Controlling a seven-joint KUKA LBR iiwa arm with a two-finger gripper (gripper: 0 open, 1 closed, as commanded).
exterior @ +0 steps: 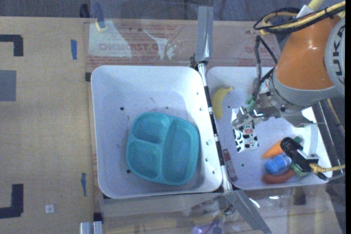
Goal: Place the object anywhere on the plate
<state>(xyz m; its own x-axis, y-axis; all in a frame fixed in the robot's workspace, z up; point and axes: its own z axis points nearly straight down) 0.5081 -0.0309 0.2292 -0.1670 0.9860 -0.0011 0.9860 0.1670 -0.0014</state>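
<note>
The wooden surface (44, 118) carries two white bins. The left bin (109, 85) holds a teal plate (163, 148) with three compartments, lying toward that bin's near right corner. The grey and orange arm (307, 63) hangs over the right bin (241, 172), its hand (245, 118) low above the bin's middle; whether it is apart or together cannot be told. A yellow banana (220, 100) lies by the right bin's left wall, near the far corner. In its near right corner sits a cluster: an orange carrot (272, 150), a blue object (277, 163) and a red object (277, 176).
</note>
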